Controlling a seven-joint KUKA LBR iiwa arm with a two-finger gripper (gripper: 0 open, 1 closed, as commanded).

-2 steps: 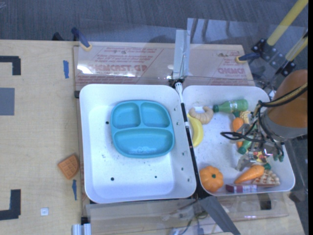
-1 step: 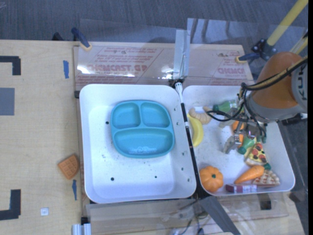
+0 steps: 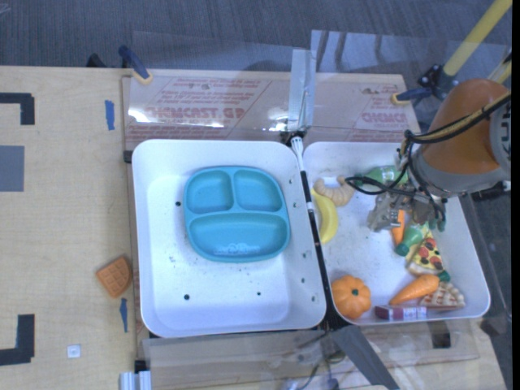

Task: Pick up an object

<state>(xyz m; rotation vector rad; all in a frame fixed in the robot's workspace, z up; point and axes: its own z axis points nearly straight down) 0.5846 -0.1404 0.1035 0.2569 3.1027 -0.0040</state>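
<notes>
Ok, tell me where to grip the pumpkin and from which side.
Take the pumpkin across its round body from straight above, I'd judge. It sits apart from the other toys in the right bin, close to the divider and the near wall, so a sideways approach looks cramped. Set the fingers along the line parallel to the divider, where there is free floor on both sides.

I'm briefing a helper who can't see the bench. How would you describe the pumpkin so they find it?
Look in the right bin, at its near left corner. The pumpkin sits there alone: round, ribbed, orange, green-stemmed. The carrot beside it is orange too, but long and pointed.
</notes>
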